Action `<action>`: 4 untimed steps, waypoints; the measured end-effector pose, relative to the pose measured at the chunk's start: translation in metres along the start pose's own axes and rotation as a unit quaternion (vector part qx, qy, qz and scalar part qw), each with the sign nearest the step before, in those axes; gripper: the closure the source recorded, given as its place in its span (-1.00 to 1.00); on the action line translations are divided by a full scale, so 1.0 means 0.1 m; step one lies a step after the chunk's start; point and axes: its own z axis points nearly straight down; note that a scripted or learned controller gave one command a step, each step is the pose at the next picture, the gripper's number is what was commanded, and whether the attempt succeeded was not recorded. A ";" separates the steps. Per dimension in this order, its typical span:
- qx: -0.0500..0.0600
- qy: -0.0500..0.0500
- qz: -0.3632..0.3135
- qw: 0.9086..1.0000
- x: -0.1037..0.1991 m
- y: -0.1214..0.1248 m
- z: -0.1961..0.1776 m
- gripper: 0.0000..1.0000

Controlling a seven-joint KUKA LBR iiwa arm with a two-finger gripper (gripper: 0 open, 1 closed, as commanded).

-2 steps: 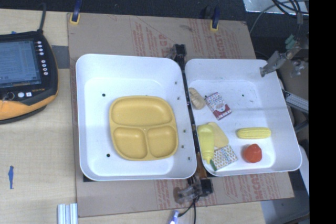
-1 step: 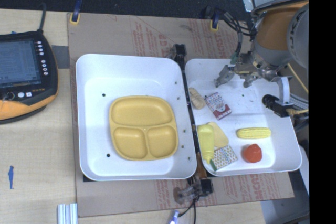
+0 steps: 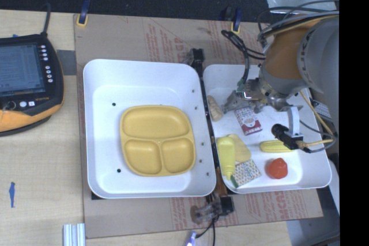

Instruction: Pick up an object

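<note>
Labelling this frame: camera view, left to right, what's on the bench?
Teach pendant → yellow divided tray in the left bin → yellow bottle → red-and-white packet → red tomato, all three in the right bin.

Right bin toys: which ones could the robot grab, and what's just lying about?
For the job:
gripper
red-and-white small carton
round red tomato toy
yellow banana toy
yellow squeeze bottle

Lying about:
yellow three-section plastic tray
orange-edged handheld screen pendant

tray (image 3: 157, 139) in left bin (image 3: 98, 83)
</note>
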 end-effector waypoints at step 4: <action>-0.001 0.001 0.001 1.000 0.79 -0.19 -1.01 1.00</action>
